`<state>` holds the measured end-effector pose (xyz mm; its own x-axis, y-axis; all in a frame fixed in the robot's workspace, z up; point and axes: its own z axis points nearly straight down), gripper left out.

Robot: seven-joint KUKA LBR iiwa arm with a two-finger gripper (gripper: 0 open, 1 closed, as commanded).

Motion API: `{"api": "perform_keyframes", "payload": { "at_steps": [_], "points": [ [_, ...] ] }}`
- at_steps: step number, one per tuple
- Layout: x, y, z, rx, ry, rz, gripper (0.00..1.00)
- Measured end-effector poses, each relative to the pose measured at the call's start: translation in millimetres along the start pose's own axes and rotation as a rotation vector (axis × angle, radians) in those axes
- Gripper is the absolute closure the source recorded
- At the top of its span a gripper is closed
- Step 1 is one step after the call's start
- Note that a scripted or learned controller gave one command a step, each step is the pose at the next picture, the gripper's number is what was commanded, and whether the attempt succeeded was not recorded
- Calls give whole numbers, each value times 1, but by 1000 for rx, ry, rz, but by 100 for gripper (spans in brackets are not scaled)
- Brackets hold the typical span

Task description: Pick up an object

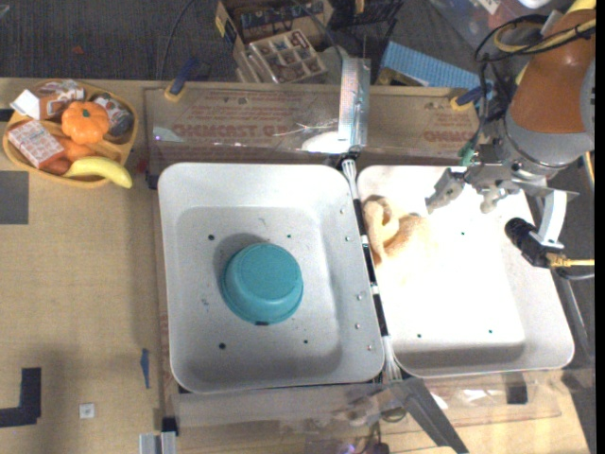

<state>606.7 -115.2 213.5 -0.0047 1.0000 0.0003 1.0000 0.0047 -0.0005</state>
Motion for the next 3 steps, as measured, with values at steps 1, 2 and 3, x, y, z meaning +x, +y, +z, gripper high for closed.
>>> {"api": "perform_keyframes", "payload": {
  "at_steps": [1, 2, 3],
  "points": [
    [21, 23, 124, -6, -1, 147, 0],
    [-8, 21, 99, -4, -1, 106, 0],
    [12, 38, 125, -8, -2, 4, 0]
  ]
}}
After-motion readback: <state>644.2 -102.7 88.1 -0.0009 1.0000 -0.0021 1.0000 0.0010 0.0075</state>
